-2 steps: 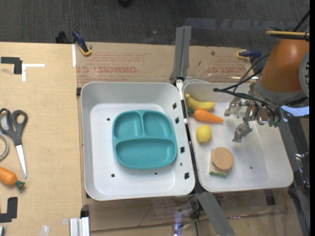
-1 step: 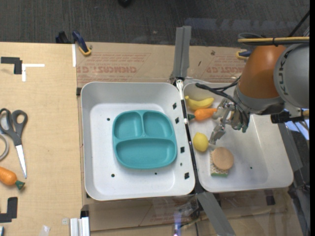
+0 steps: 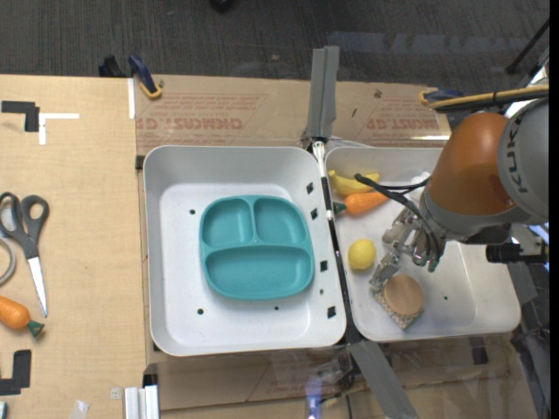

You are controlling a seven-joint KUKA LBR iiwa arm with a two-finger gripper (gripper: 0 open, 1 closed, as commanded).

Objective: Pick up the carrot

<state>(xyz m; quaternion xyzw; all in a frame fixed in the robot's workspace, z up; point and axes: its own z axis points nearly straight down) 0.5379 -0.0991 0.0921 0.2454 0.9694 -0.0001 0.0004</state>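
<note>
Orange carrot-like toy (image 3: 15, 313) lies at the far left bench edge, just below grey-handled scissors (image 3: 26, 243) on the pale wooden bench top (image 3: 79, 190). Left white bin (image 3: 166, 260) holds a teal divided plate (image 3: 256, 247), lying flat. Right white bin (image 3: 489, 308) holds a banana (image 3: 351, 182) at its upper left, the carrot (image 3: 367, 202) just below it and touching, a lemon (image 3: 362, 254), and a round tan item (image 3: 403, 297) on a speckled pad. Gripper (image 3: 384, 273) hangs over the tan item, beside the lemon; fingers look slightly spread with nothing between them, and contact with the tan item cannot be judged. Carrot sits up and left of the fingertips, apart from them. Dark carpet (image 3: 262, 16) lies beyond the bench.
</note>
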